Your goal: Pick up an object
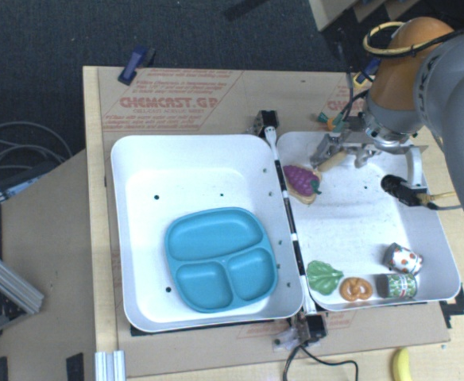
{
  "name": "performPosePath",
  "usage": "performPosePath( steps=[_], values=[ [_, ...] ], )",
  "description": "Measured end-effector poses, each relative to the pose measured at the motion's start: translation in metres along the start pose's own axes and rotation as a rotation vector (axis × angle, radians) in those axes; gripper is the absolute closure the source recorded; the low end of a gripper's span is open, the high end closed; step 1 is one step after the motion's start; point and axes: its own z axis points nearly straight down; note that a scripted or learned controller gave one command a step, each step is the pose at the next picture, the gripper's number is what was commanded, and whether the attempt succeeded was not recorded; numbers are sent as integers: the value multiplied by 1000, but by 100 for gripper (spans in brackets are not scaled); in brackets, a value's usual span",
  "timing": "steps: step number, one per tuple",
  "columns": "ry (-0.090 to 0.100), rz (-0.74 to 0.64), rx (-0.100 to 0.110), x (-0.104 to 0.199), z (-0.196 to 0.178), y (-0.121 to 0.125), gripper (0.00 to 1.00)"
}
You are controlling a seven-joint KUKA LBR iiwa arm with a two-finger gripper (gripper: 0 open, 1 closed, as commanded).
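Note:
My gripper [346, 154] hangs over the far end of the right bin [431, 236], below the orange band of the arm [407, 62]. Its two fingers stand apart, open, with nothing between them. A purple grape-like toy [301, 180] lying on a tan piece sits just left of and below the gripper, against the bin's left wall, apart from the fingers. At the near end of the same bin lie a green leaf toy [323, 276], a brown pretzel [356, 289], a small green-labelled can [403, 286] and a white-and-red object [403, 258].
The left bin [137, 213] holds a blue divided plate [220, 258]. A black part with a cable [403, 189] juts over the right bin's right side. A blue clip [135, 63] lies on the board behind the bins. A yellow object [400, 365] lies at the front edge.

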Motion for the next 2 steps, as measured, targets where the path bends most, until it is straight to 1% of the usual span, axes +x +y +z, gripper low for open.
performPosePath(
  steps=[1,2],
  values=[
    [-2,2,-2,-53,-9,-47,0],
    [5,-2,-4,-93,24,-27,0]
  ],
)
